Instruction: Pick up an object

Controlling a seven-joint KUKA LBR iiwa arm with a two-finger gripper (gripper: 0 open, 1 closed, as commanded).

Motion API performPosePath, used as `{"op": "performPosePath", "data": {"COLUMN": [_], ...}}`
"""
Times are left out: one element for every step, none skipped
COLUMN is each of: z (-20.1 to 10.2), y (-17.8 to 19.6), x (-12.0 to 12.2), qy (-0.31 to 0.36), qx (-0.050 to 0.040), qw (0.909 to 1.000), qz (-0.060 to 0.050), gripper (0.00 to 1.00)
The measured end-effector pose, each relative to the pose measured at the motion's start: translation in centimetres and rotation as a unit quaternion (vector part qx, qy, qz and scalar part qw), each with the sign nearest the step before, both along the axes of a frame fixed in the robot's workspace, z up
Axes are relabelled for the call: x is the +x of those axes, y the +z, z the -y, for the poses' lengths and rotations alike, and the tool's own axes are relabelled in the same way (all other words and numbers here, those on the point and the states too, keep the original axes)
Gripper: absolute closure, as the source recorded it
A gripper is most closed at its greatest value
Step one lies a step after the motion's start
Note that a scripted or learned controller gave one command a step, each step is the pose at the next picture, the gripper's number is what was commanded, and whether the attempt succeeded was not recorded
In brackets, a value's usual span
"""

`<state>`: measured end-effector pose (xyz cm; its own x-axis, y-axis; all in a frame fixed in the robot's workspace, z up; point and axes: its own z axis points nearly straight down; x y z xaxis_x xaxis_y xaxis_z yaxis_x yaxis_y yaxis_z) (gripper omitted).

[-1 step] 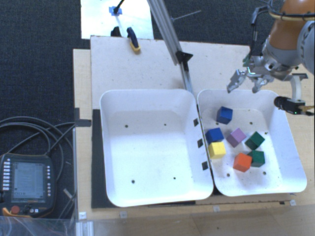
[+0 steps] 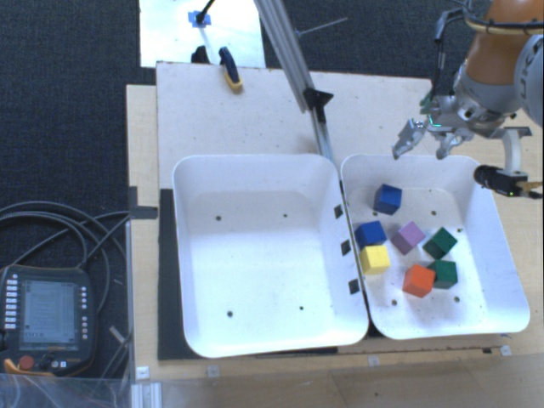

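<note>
Above the far edge of the right bin (image 2: 501,270), the gripper (image 2: 423,141) hangs in the air with its two fingers apart, and nothing is between them. The grey arm (image 2: 501,49) with its orange part comes in from the right side and bends down to this place. Inside the right bin lie seven small cubes, all of them below the gripper and not touched by it. A blue cube (image 2: 388,199) is the nearest to the gripper, near the far left part of the bin. A second blue cube (image 2: 370,233) sits lower, close to the left wall, and a yellow cube (image 2: 375,259) is touching it from the near side. A purple cube (image 2: 409,236) lies in the middle of the group. To its right there is a dark green cube (image 2: 440,243), and just beside that one, nearer to me, another dark green cube (image 2: 444,274) stands touching an orange cube (image 2: 418,280). The left bin (image 2: 255,177) stands side by side with the right one, their rims meeting. On the floor at the left, a control pendant (image 2: 47,317) rests with its black cables.
</note>
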<state>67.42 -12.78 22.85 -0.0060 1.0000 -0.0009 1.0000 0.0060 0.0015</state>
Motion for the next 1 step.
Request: {"op": "performPosePath", "data": {"z": [0.12], "y": [-6.23], "x": [-0.15], "qy": [-0.001], "qx": [0.0004], "qw": [1.0000], "qz": [-0.002], "gripper": [0.00]}}
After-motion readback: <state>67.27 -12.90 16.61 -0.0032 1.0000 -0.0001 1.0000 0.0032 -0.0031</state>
